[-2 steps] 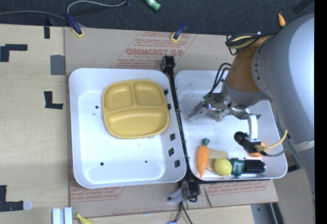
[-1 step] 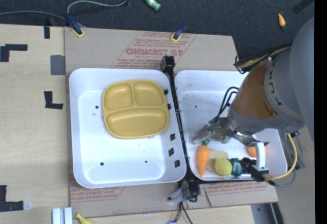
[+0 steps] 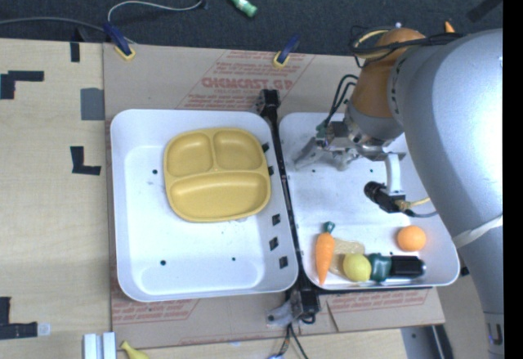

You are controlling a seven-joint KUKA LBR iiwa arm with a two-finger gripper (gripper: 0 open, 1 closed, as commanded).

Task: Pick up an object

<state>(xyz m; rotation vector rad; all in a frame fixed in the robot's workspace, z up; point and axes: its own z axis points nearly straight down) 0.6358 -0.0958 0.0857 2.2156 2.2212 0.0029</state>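
Note:
My gripper (image 3: 324,158) hangs over the upper part of the right bin (image 3: 351,186), its grey fingers spread open and nothing between them. The loose objects lie along that bin's near edge, well below the gripper. A toy carrot (image 3: 324,256) with a green top lies beside a yellow lemon (image 3: 357,267). To their right are a dark bottle-like item with a green band (image 3: 398,267) and an orange ball (image 3: 411,237).
The left bin (image 3: 131,202) holds a yellow divided plate (image 3: 217,172). A black divider (image 3: 278,186) runs between the two bins. A black cable fitting (image 3: 384,195) hangs off the arm just right of the gripper. The arm's big grey body (image 3: 466,128) covers the right side.

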